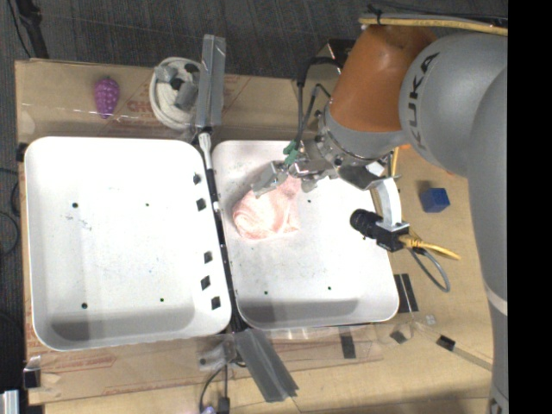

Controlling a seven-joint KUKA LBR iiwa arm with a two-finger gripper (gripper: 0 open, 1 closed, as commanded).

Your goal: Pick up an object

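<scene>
One soft pink object [266,211], a crumpled cloth-like bundle, lies in the right bin [345,291], in that bin's upper left part, near the divider between the two bins. Its upper right edge reaches up to the gripper [289,172], which sits just above and slightly right of the bundle's middle. The gripper's metal fingers point toward the left of the frame, and their tips meet the top of the pink material; whether the fingers are spread or closed, and whether any of the material is pinched between them, I cannot tell from this angle. A small green part shows on the gripper body just above the fingers.

The arm [431,84] comes in from the upper right of the frame, its orange band sitting above the wrist and its grey casing filling the right side. A black cylindrical piece [373,226] hangs off the wrist over the right part of the right bin.

The left bin [52,300] lies alongside, touching the right bin along the centre line. Beyond the bins, on the bench at the upper left, rests a small purple object [106,96], and just to its right a white coil [175,91]. A blue block [435,199] sits on the bench at the right, past the right bin's edge.
</scene>
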